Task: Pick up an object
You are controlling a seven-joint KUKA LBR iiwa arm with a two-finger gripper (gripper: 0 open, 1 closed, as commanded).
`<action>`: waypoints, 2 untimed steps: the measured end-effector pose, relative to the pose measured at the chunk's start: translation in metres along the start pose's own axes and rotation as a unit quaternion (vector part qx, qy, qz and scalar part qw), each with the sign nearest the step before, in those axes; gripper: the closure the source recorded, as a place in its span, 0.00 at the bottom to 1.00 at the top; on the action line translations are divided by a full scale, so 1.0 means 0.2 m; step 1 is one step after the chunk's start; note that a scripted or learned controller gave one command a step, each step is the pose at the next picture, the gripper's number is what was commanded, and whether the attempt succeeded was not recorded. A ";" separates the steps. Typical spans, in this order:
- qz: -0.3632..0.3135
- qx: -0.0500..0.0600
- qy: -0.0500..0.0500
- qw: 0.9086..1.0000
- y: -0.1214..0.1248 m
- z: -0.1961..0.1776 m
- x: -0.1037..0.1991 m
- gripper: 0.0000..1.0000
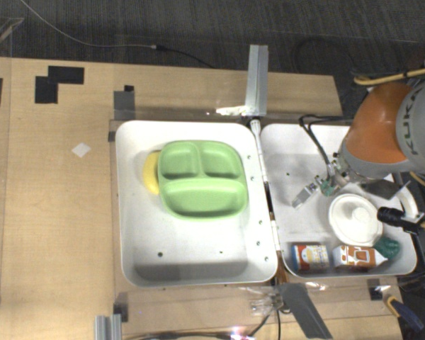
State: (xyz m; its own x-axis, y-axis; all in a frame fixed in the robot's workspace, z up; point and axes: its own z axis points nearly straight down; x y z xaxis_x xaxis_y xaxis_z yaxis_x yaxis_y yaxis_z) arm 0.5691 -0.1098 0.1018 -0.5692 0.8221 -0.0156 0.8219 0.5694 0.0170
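My gripper (pixel 306 193) hangs low over the middle of the right bin (pixel 290 154), above bare white floor. Just to its right is a white round bowl (pixel 354 217). Along that bin's front wall lie a small red and white carton (pixel 312 255) and an orange and white carton (pixel 355 258), with a teal object (pixel 388 247) at the front right corner. In the left bin (pixel 184 261) lies a green divided plate (pixel 201 177), with a yellow object (pixel 151 173) sticking out from under its left edge.
The grey arm with its orange band (pixel 377 127) covers the right bin's back right part. A metal post (pixel 257 83) stands behind the seam between the bins. Black cables trail near the arm at the right bin's back and right side.
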 end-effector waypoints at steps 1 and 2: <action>0.067 0.006 0.004 0.998 -0.21 -0.39 -0.44 0.00; -0.004 0.005 0.004 1.000 -0.09 0.08 -0.35 0.00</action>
